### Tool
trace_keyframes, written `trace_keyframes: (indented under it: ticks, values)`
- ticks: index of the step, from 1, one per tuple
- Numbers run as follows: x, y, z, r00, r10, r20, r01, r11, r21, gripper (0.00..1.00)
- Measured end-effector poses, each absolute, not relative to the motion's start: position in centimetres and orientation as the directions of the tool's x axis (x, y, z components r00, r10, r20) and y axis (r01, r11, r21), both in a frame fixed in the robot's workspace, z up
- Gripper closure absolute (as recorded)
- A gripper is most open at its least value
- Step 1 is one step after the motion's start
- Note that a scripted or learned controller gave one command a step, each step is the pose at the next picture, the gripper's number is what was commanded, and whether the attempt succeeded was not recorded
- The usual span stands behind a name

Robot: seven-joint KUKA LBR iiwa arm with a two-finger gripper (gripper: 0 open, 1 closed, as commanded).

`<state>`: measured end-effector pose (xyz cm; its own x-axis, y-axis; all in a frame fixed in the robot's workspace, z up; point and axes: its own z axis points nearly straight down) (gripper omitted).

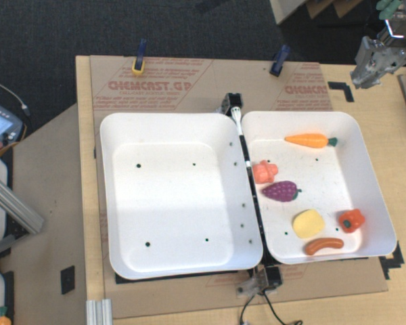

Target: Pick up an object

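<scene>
The right bin holds several toy foods. An orange carrot lies near its far side. A pink piece sits by the left wall, with a purple bunch of grapes just in front of it. Toward the near side are a yellow lemon, a red pepper and a brown sausage. My gripper hangs at the top right, beyond the right bin's far corner and well away from every object, with nothing seen in it.
The left bin adjoins the right one along a black divider. Both rest on a cardboard sheet held by a yellow clamp and a blue clamp. Cables run off the near edge.
</scene>
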<state>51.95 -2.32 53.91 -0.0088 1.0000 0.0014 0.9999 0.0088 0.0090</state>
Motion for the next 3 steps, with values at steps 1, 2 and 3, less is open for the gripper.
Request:
trace_keyframes:
  ticks: [1,2,3]
  values:
    - [47.7,-9.1,47.3,0.008,1.000,-0.001,1.000,-0.008,-0.007,1.00]
    - [48.0,0.2,53.9,-0.011,1.000,0.002,1.000,0.011,0.009,1.00]
    - [58.9,5.4,46.8,-0.006,1.000,-0.001,1.000,0.006,-0.007,1.00]
